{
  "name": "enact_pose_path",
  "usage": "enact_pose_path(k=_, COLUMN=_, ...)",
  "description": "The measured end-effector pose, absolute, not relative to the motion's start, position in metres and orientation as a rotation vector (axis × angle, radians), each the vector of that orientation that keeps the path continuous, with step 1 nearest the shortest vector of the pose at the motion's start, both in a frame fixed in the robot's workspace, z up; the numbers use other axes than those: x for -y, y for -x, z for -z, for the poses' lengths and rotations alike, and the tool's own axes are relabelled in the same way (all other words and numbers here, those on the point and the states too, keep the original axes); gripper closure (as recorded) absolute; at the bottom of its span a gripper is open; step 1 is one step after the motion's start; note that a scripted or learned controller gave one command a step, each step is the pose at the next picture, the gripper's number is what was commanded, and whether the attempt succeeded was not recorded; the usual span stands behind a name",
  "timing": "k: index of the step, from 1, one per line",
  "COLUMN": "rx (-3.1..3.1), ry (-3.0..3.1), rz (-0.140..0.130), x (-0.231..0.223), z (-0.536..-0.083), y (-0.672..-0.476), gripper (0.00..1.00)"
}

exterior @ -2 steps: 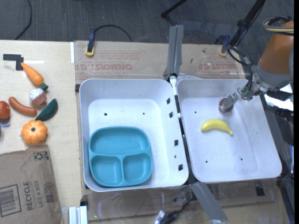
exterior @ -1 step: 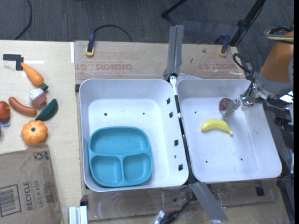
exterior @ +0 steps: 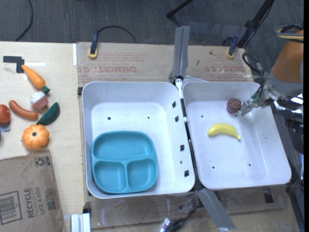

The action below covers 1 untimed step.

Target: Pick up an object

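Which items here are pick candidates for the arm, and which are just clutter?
In play, in the right bin with the gripper:
- banana
- small round brown object, next to the gripper

Lying about:
- blue divided tray in the left bin
- toy carrot, sausage, pumpkin on the bench at left
- cardboard recycling box

I've got the bench (exterior: pixel 43 88) carrying two white bins: the right bin (exterior: pixel 270 170) directly under the gripper (exterior: pixel 247 108), the left bin (exterior: pixel 87 129) across the divider from it, toy food (exterior: pixel 35 111) and a cardboard sheet (exterior: pixel 26 192) farthest out.
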<state>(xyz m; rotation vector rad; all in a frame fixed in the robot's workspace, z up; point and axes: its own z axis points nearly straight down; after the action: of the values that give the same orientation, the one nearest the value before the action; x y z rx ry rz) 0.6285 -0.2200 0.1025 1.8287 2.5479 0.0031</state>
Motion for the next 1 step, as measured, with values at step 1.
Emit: enact_pose_path(k=1, rx=-2.549, ry=-1.829, rz=-0.003, x=0.22, z=-0.1023, y=-0.6283, gripper=0.0)
